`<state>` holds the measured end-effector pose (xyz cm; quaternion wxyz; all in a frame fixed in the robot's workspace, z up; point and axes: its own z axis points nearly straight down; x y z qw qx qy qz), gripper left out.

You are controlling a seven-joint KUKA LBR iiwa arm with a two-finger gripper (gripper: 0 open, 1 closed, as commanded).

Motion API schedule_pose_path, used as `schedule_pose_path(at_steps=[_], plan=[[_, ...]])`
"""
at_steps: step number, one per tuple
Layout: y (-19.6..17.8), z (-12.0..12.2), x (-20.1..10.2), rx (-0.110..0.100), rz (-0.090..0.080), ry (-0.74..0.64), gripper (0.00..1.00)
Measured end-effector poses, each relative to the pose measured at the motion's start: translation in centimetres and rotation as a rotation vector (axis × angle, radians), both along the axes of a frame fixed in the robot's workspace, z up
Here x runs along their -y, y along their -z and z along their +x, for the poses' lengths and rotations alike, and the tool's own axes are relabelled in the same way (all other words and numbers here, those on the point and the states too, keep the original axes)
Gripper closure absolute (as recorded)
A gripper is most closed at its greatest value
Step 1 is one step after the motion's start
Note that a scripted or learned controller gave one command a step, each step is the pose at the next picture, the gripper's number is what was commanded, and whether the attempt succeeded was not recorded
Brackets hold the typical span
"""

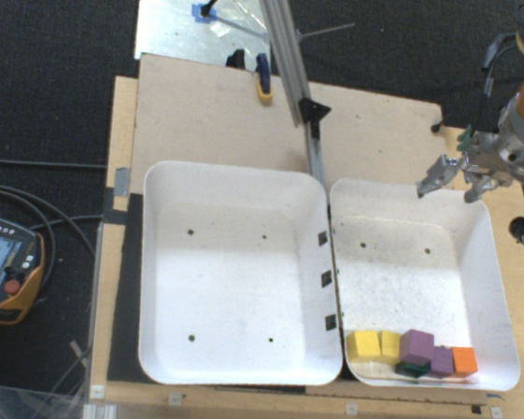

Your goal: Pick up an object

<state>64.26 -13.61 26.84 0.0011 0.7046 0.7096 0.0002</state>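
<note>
Gripper (453, 185) hangs spread and empty over the right bin's (495, 268) far rim; blocks (413, 351) sit untouched at its near edge, nothing picked yet.

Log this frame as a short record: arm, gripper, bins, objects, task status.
arm: reaches in from the right, above the right bin's far edge
gripper: open, holding nothing, over the far rim
right bin: blocks clustered at its near edge
blocks: two yellow, two purple, orange, dark green
left bin: bare white floor with small dark holes
task status: nothing picked yet
</note>
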Motion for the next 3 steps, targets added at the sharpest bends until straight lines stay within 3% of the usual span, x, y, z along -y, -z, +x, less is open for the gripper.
schedule_pose_path(at_steps=[1,2,3], plan=[[13.1,1.1,-0.2,-0.005,0.002,0.001,0.00],[15.8,-7.2,0.4,-0.009,0.003,0.010,0.00],[18.0,-14.8,-4.2,-0.010,0.005,0.006,0.00]])
